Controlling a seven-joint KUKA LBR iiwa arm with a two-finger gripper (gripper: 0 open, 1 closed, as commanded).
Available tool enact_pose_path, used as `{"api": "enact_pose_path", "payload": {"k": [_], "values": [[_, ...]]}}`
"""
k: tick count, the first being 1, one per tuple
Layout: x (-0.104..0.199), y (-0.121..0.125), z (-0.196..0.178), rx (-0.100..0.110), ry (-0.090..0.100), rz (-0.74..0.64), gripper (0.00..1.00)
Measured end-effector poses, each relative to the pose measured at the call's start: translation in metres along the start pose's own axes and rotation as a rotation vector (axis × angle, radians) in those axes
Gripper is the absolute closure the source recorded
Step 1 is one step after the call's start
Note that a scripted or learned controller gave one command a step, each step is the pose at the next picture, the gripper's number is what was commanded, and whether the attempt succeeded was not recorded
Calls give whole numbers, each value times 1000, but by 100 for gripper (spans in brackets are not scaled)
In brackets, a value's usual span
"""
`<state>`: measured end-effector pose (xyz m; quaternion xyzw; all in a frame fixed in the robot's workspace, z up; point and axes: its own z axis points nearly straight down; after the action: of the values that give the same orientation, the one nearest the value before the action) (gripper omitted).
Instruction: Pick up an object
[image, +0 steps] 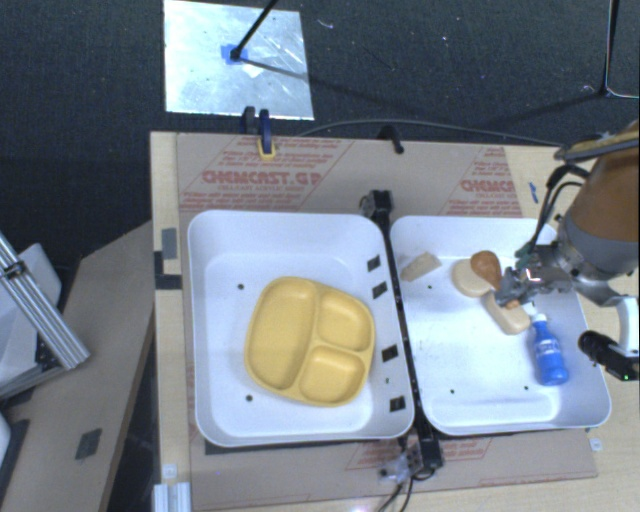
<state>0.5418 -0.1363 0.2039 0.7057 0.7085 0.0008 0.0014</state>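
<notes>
Two shallow white bins sit side by side on the tabletop (170, 330). The left bin (215, 320) holds a yellow divided plate (310, 340), lying flat a little toward 5 o'clock of the bin's middle, its three compartments facing up.

The right bin (480, 400) carries the small things, all gathered in its upper half. A tan block (420, 266) lies near the 10 o'clock corner, its long axis running from 8 o'clock up to 2 o'clock. Toward 3 o'clock from it is a pale round disc (465, 279) with a brown rounded piece (486, 266) resting on its 1 o'clock edge. A cream-coloured oblong piece (509, 314) lies just at 5 o'clock of the disc, its length running from 11 o'clock to 5 o'clock. Beside that, toward 4 o'clock, a blue bottle (548, 352) lies on its side, long axis close to the 12-to-6 line, its white cap end pointing to 12 o'clock and its base to 6 o'clock.

The grey arm (600, 215) comes in from 3 o'clock, and the jaws (517, 283) are low over the bin, right at the upper end of the cream piece and touching or nearly touching the brown piece's side. From here I cannot tell how wide they stand, or whether anything sits between them.
</notes>
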Motion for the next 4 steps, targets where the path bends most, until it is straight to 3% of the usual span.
{"api": "enact_pose_path", "payload": {"k": [4], "values": [[195,37,-5,1,3,-5,100]]}}
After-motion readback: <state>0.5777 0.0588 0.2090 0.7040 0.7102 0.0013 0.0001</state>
